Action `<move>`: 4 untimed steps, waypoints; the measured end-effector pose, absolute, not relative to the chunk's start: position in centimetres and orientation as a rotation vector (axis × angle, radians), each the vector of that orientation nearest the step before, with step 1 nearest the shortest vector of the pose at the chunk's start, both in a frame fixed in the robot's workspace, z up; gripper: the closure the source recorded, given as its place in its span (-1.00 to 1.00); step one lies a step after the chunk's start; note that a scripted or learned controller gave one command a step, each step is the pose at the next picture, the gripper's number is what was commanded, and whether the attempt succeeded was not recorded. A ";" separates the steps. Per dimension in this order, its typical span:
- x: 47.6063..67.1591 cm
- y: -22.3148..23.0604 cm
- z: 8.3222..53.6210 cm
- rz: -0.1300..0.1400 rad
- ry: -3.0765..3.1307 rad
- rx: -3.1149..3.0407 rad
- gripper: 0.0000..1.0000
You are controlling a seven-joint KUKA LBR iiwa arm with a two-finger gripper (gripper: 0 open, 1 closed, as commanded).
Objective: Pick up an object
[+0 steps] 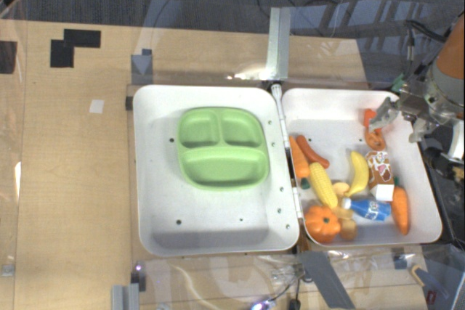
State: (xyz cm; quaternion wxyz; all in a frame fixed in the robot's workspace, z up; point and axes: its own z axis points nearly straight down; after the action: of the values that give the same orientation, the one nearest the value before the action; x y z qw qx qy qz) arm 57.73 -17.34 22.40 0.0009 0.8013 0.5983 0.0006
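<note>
The worktop [73, 178] carries two white bins: the left bin [156, 156] holds a green divided plate [221, 147], the right bin [327, 120] a heap of toy food. The arm [450, 62] hangs over the right bin's far right side, so the step in hand looks like the approach to a pick. The gripper [407, 116] sits just beside a small orange-red piece [373, 128] (touching or not is unclear). Whether the jaws are spread or closed cannot be told. Next, a descent centred on one piece.
</note>
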 end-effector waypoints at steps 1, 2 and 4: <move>55.4 -16.2 21.5 0.003 1.985 2.433 -1.00; 54.8 -19.1 11.4 0.002 2.188 2.252 -1.00; 57.8 -14.7 9.1 0.008 2.809 1.374 -1.00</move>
State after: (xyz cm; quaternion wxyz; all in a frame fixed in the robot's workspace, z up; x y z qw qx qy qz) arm 57.83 -14.74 9.11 0.0073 0.4393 0.8983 0.0024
